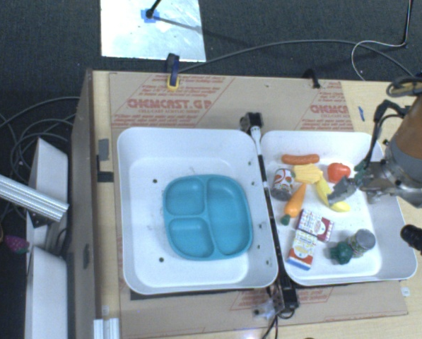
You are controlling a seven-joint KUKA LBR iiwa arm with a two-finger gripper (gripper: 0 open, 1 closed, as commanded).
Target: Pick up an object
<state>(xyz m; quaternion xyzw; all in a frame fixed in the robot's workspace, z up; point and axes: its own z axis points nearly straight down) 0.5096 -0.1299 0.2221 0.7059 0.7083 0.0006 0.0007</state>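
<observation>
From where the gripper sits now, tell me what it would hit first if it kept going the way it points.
The gripper points left over the right bin. It would probably meet the yellow banana first, beside the red tomato; height above them is unclear.

We see a bench (218, 94) topped with printed cardboard. Two shallow white bins lie directly on it, touching: the left bin (136, 189) and the right bin (398, 260).
</observation>
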